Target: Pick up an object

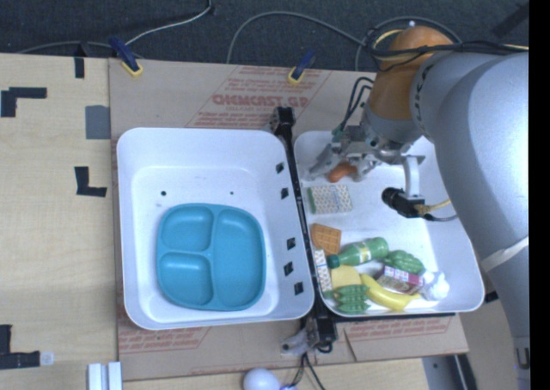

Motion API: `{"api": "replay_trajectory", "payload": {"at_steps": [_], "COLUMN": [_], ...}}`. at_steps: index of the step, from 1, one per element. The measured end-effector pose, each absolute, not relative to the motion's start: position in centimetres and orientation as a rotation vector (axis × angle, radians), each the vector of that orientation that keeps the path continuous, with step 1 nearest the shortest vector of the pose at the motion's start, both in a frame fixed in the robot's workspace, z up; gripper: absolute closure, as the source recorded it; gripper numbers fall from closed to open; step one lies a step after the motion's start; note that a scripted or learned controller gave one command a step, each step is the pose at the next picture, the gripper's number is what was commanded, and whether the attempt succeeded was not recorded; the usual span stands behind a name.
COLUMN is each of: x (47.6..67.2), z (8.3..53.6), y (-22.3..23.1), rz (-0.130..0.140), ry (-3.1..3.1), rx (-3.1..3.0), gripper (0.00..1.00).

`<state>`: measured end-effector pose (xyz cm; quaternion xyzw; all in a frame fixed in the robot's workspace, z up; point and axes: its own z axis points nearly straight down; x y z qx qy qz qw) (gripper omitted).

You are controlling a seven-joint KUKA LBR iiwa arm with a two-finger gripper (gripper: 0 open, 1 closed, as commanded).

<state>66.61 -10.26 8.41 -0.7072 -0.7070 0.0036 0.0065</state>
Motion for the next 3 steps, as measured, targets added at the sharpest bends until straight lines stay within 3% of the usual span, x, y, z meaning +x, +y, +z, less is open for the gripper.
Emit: {"api": "replay_trajectory", "payload": {"at_steps": [1, 2, 3], "x": [66.6, 63.3, 63.2], "z": [9.4, 18.5, 18.4], "y": [-10.5, -4.7, -4.8], "rz": [0.017, -0.002, 0.001], "ry": [-2.215, -2.225, -2.222], "rx": [-2.216, -2.219, -2.219], "gripper": [1.0, 1.0, 0.0]}}
